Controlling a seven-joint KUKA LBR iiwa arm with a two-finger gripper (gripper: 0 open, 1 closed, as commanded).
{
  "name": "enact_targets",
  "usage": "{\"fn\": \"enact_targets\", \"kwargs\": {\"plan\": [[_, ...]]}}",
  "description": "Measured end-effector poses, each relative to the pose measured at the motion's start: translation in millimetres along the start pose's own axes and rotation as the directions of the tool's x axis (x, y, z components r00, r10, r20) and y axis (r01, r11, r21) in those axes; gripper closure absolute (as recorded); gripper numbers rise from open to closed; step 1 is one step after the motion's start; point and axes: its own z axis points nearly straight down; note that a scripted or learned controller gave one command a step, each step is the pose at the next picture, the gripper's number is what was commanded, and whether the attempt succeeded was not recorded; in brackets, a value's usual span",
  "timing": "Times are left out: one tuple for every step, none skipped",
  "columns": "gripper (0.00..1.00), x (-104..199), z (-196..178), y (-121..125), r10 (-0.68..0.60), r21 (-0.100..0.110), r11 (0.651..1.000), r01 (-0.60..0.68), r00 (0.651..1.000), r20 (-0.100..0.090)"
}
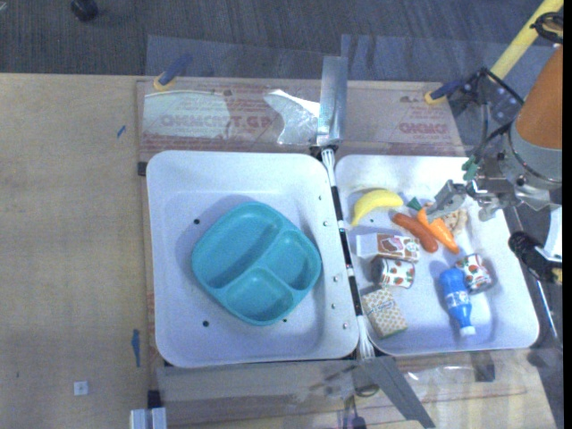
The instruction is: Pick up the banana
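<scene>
The arm stands highest, nearest the lens, coming in at the upper right of the frame with its orange band at the edge and its wrist angled down and to the left over the right bin. Its gripper hangs over the bin's upper middle, above the carrots; how far the fingers are parted cannot be told, and nothing is seen between them. The left bin holds a teal plate with three sections. In the right bin, the banana lies in the upper left corner, apart from the gripper, left of the carrots. Below sit a blue bottle, a cracker, and small cans.
</scene>
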Motion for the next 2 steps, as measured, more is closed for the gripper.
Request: {"fn": "enact_targets", "kwargs": {"plan": [[0.0, 9, 86, 90, -0.024, -0.004, 1.0, 0.024, 1.0, 0.002], [0.0, 19, 151, 116, -0.026, -0.011, 1.0, 0.026, 1.0, 0.003]]}}
